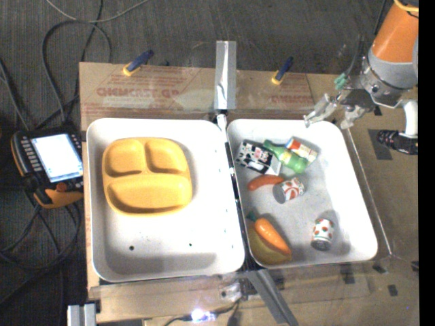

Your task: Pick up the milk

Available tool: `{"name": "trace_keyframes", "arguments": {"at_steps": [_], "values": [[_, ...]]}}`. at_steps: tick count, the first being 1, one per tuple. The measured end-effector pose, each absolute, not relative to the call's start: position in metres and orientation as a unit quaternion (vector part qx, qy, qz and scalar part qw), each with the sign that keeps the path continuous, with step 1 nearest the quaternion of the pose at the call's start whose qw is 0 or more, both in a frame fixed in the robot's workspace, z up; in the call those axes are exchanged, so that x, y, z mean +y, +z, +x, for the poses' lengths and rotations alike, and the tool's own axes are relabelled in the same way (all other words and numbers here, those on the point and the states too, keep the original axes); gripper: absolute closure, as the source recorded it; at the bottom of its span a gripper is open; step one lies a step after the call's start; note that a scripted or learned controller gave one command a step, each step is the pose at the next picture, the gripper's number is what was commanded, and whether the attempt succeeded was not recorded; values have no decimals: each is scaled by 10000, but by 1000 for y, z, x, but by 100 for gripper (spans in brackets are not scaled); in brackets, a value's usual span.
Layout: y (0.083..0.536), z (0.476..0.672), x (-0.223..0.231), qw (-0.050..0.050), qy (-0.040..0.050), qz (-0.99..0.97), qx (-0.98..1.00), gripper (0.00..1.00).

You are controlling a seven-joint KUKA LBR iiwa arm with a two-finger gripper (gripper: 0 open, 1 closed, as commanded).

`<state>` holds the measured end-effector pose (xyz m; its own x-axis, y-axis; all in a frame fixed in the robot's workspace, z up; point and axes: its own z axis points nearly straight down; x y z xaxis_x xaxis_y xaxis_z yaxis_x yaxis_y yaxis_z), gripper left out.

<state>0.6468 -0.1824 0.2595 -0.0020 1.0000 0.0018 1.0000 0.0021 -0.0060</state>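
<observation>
Two shallow white bins sit side by side on the worktop [95,87]. The left bin [163,250] carries a yellow divided plate [147,175]. The right bin [353,202] carries the small things: the milk [257,157], a small carton with black and white patches, lies on its side near the bin's far left corner, and a green bottle [285,156] lies just beside it, touching or almost touching. Near them there is a can [303,148] with an orange end, a red sausage-like piece [264,181], a second small can [289,189], a carrot [270,233] on a yellow piece, and one more small can [323,233] standing well apart, near the front right. The arm [394,39] comes in from the right, and the tool [331,114] hangs over the far rim of the right bin, away from the milk. Its fingers [314,117] seem spread apart, with nothing between them, though they are thin and a little blurred. A handheld screen [49,158] lies left of the bins.
</observation>
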Motion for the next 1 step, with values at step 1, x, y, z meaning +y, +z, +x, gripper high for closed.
{"name": "trace_keyframes", "arguments": {"at_steps": [1], "values": [[130,647,-121,-22,-9,-5818,-8133,0]]}}
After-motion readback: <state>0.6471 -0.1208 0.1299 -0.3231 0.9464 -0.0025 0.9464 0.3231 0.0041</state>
